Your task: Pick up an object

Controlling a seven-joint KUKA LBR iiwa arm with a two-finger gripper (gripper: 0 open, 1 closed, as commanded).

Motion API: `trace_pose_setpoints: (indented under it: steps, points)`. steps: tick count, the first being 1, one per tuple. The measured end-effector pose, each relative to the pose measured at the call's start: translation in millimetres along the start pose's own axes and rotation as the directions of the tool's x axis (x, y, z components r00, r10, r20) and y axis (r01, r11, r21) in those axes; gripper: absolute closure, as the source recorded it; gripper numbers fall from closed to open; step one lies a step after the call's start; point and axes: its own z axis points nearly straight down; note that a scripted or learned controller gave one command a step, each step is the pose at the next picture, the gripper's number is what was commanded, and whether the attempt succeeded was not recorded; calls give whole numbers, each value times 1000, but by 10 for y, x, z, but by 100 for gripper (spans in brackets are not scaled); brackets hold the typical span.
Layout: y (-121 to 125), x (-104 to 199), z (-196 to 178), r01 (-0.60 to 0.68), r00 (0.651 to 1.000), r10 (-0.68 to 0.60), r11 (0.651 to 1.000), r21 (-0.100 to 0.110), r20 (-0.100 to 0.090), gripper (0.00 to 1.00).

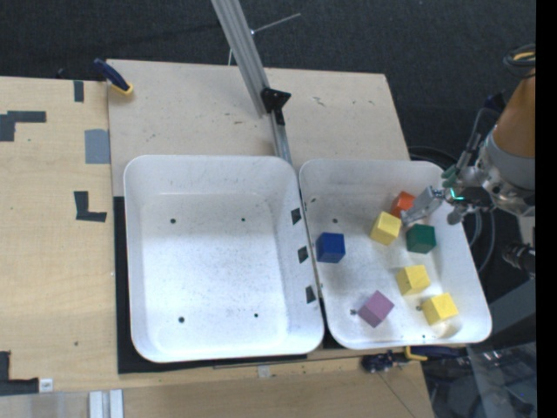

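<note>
Since any block will do: the likeliest target is the orange cube (pixel 403 202), at the top of the right bin (pixel 348 179), nearest the gripper.
Gripper (pixel 428 205): low over the bin's upper right, just beside the orange cube and above the yellow cube (pixel 385 227); from here I cannot tell how it is set, and nothing shows held in it.
Neighbours: green cube (pixel 420 238) just right of the yellow one, crowding any approach.
Further out: blue cube (pixel 330 246) alone near the divider, an easier pick; two more yellow cubes (pixel 413 279) and a purple cube (pixel 376 307) toward the front.
Left bin (pixel 139 181): a plausible drop place.
Arm (pixel 513 138): reaches in from the right.
</note>
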Motion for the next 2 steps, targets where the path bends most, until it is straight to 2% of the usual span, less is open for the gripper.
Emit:
trace_pose_setpoints:
  steps: [2]
  points:
    - [-22,-71,942,-1,1000,1,1000,5,0,0]
